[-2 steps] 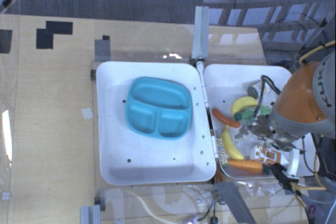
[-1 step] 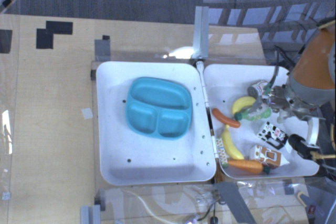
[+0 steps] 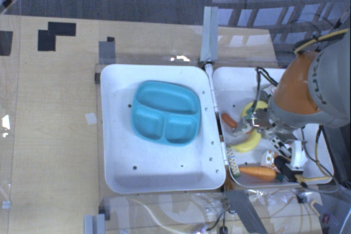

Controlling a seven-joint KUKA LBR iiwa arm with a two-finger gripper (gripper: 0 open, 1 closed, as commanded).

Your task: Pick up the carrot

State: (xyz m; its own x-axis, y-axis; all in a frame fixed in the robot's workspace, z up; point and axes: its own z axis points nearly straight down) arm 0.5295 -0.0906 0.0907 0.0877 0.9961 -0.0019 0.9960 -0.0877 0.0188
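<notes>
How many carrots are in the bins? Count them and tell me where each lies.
1. The carrot lies by the near wall of the right-hand bin, below the banana. The arm covers part of that bin, so another may be hidden.

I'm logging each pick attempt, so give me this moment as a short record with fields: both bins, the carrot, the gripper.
left bin: shallow white bin holding a blue three-compartment plastic plate
right bin: shallow white bin holding the carrot, a yellow curved banana and a small red oblong piece
carrot: orange tapered carrot, lying by the bin's near wall, not held
gripper: two-finger gripper over the right bin, by the banana, apart from the carrot
</notes>
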